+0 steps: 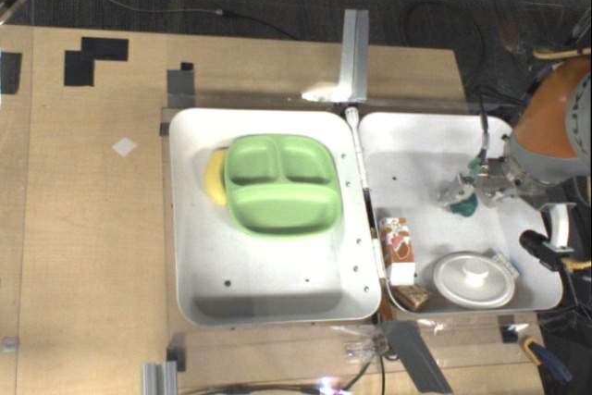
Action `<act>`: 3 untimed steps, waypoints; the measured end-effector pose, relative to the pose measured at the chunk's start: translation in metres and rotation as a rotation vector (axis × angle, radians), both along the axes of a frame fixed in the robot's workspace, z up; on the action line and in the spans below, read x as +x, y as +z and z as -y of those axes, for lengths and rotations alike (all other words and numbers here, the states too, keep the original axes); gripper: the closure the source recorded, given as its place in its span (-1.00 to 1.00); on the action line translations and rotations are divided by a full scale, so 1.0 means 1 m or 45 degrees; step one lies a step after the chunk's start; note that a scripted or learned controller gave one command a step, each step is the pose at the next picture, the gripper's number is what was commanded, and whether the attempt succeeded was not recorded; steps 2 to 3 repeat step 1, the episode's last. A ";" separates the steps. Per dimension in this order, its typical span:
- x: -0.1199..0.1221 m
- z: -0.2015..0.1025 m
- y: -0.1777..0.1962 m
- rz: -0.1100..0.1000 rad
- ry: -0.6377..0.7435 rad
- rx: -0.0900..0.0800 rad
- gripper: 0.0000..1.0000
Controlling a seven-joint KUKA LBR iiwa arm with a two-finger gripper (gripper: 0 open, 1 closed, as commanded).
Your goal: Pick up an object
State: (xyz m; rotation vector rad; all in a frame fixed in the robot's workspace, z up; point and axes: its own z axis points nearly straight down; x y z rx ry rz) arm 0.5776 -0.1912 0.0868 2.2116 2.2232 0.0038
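Teal object (464, 204), right of frame, beneath gripper (474, 185): seemingly small, light; grasp across its middle. Gripper state cannot be told.

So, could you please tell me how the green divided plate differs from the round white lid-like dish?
The green divided plate lies in the left white bin; the round white lid-like dish lies in the right white bin. The plate is a rounded rectangle with three compartments; the dish is circular with a central knob. The plate looks clearly larger. Both lie flat.
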 end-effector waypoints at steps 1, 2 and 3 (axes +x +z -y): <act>0.003 0.000 0.013 0.011 0.010 -0.004 1.00; 0.003 0.000 0.013 0.011 0.010 -0.004 1.00; 0.003 0.000 0.013 0.011 0.010 -0.004 1.00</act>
